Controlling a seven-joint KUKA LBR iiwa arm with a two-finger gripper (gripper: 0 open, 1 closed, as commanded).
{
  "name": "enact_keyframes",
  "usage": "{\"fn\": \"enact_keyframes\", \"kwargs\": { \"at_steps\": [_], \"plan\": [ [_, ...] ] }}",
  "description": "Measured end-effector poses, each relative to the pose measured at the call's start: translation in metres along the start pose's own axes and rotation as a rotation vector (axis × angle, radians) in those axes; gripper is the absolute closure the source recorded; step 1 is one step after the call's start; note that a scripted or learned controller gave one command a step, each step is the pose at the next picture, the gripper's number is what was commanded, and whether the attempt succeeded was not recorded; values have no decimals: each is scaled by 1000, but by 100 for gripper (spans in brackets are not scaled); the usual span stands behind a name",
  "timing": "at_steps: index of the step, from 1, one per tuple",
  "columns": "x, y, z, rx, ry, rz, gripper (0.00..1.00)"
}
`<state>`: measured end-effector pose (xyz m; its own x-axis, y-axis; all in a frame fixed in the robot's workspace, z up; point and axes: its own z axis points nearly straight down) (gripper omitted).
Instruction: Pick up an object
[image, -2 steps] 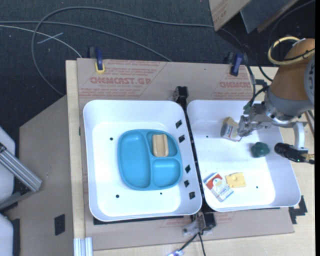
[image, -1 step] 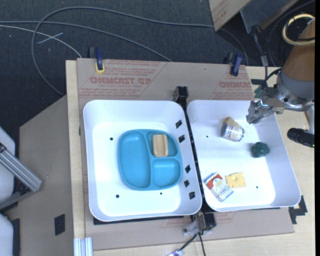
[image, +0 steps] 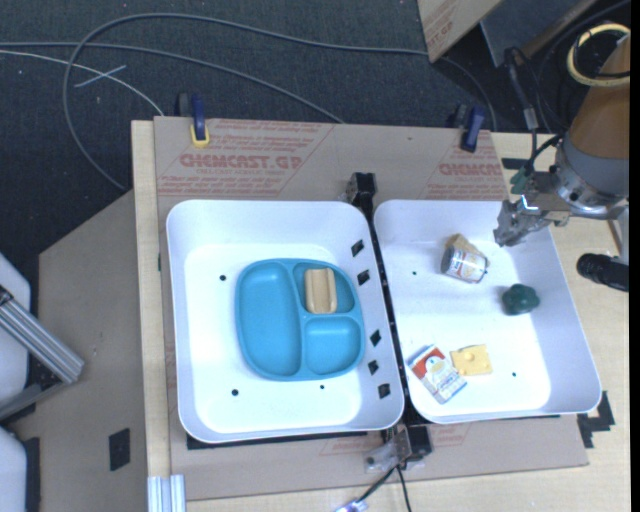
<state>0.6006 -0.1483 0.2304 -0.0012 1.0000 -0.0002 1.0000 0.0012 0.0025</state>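
Here the pick looks to be at its approach step: the tool (image: 508, 228) hangs over the far right part of the right-hand shallow white bin (image: 560, 385), nothing shows between its fingers, and whether they stand apart or together I cannot tell at this size. No object has been lifted yet, judging by how all of them lie on the bin floor. The closest candidate is the small tilted tin can with a pale label (image: 465, 260), just to the left of the tool and a little nearer; the dark green rounded lump (image: 519, 298) lies near it on the right side, and further toward the near edge sit a flat red-and-white packet (image: 437, 372) and, just beside it, a yellow wedge like a toy cheese (image: 471, 360). The next move would call for shifting the tool over one of these, lining the fingers across it, and lowering; the can's tilt and round side could let it roll away. The left-hand white bin (image: 190, 300) carries a blue divided plastic tray (image: 270, 320) with a tan block (image: 320, 290) in its far right compartment. Both bins rest on a desk (image: 150, 300) topped with printed brown board and clamped at the far edge; dark carpet with loose cables lies beyond.
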Motion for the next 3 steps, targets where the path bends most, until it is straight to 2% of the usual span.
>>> {"fn": "enact_keyframes", "kwargs": {
  "at_steps": [1, 2, 3],
  "plan": [
    [50, -10, 10, 6, 3, -4, 100],
    [110, -19, 1, 4, 4, -5, 100],
    [152, -27, 0, 5, 3, -3, 100]
  ]
}}
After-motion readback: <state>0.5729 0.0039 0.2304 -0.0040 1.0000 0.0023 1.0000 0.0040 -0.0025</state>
